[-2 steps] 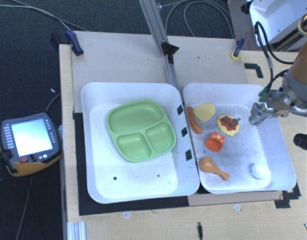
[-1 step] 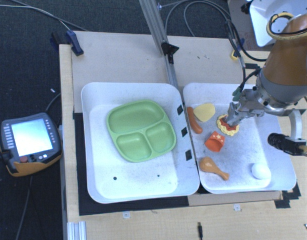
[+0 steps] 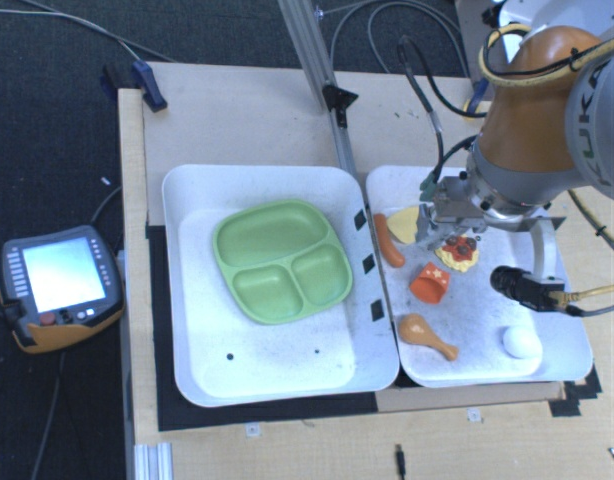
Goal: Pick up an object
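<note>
My gripper [image 3: 457, 230] hangs over the back of the right bin [image 3: 557, 363], just above a small yellow and red toy [image 3: 459, 255]. A yellow wedge [image 3: 404, 224] lies at its left, beside an orange sausage [image 3: 389, 241] along the bin's left wall. Below the gripper sits an orange-red cup [image 3: 429, 284]. Nearer the front lie a tan drumstick [image 3: 427, 336] and a white egg [image 3: 520, 342]. Nothing shows between the fingers.
The left bin [image 3: 192, 368] holds a green divided plate [image 3: 282, 260]. A metal pole [image 3: 312, 58] rises at the back between the bins. A black cable fitting [image 3: 522, 286] hangs over the right bin. A teach pendant [image 3: 57, 286] lies off the bench at left.
</note>
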Motion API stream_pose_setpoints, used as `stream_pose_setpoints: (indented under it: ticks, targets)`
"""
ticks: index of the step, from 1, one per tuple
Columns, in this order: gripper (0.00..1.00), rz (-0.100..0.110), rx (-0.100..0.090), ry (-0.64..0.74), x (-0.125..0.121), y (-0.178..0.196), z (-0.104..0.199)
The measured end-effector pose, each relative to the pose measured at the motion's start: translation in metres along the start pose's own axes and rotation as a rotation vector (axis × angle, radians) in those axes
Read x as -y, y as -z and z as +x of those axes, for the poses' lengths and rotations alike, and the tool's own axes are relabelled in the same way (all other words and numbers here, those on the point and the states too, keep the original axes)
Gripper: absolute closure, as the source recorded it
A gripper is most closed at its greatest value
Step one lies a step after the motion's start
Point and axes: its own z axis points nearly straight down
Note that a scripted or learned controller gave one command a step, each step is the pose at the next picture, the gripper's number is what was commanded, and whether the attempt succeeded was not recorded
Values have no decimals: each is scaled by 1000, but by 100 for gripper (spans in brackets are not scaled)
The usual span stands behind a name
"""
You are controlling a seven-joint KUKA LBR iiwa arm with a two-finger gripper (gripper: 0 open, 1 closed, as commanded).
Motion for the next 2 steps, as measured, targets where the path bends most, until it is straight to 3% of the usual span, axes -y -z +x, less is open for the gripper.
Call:
stream_pose_setpoints:
  ticks: [2]
  targets:
    - [100, -3, 2, 0, -31, -28, 104]
